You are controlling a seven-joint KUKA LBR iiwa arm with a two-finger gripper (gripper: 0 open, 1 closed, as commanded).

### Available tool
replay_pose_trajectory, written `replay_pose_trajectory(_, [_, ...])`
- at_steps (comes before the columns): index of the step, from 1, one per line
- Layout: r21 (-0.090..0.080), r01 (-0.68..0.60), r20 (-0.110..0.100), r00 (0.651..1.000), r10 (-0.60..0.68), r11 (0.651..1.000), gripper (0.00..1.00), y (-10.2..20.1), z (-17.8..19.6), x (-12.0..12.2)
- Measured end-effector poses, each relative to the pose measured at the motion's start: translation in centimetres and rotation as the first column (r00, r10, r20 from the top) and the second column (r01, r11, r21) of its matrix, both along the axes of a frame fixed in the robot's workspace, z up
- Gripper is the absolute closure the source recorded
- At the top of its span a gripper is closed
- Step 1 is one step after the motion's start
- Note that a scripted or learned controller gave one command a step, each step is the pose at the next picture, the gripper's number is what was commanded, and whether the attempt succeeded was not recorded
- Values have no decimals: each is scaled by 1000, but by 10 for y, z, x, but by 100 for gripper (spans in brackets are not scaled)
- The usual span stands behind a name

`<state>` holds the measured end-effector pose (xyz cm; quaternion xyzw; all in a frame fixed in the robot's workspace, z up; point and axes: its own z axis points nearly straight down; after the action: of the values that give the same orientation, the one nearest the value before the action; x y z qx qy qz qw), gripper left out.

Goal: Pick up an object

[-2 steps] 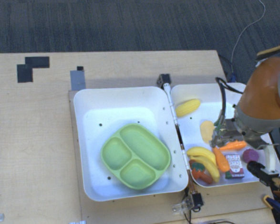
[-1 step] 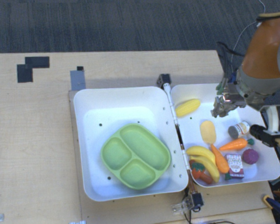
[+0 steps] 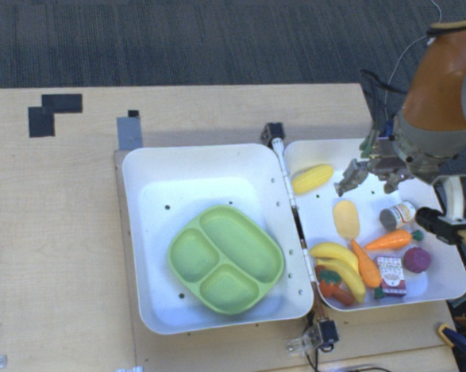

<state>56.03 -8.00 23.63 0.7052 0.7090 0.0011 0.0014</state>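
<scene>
While the grey arm with its orange band reaches in from the right of the frame, we see its two-finger gripper spread open and holding nothing, hanging over the upper part of the right white bin. We judge the pale yellow oval toy the nearest candidate: it lies just below and slightly left of the fingertips, its long axis running roughly up and down the frame. A yellow plastic corn cob sits to the left of the gripper, lying nearly crosswise. Other toy foods crowd the lower part of that bin. A green divided plate rests in the left white bin.
</scene>
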Motion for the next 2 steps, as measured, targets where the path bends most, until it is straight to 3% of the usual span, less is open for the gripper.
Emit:
replay_pose_trajectory(1, [-1, 2, 4, 1000, -2, 1000, 0, -32, -150, 46])
replay_pose_trajectory(2, [-1, -2, 9, 1000, 2, 1000, 100, -32, -138, 48])
